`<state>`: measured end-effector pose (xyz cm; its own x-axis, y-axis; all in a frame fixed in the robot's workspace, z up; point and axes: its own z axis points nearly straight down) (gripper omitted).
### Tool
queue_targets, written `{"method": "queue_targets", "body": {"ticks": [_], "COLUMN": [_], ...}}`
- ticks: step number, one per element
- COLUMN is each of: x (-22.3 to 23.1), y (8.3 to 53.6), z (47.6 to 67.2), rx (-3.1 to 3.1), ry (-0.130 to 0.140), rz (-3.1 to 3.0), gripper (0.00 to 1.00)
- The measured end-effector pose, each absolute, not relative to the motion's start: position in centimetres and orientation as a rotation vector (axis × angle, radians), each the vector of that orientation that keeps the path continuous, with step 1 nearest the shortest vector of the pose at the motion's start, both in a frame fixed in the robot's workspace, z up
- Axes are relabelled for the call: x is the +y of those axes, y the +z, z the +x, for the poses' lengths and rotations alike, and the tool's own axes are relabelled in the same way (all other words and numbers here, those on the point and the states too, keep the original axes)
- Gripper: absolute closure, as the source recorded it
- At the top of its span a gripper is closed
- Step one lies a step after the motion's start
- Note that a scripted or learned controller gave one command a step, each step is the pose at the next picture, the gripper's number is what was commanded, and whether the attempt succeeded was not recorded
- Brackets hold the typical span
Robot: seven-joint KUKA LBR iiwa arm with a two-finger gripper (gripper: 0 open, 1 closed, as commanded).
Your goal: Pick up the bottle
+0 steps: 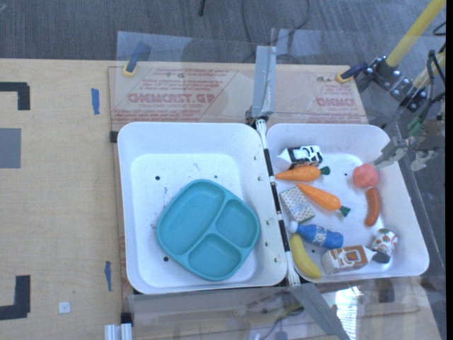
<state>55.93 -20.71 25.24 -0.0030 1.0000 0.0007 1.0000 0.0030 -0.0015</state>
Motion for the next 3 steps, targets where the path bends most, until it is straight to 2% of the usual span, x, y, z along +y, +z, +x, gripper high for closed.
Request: {"method": "queue_targets", "body": {"ticks": [1,2,3], "x": [-20.7,-11.9,-10.8], "y": [25.2,16.5,11.6], "z": [55.9,47.9,48.7], "rx": [-2.224,-2.218,-2.498], "ry": [0.001,0.001,-0.026], "rz": [-2.217,-2.223,-1.942], "gripper": [0.0,0.0,0.0]}}
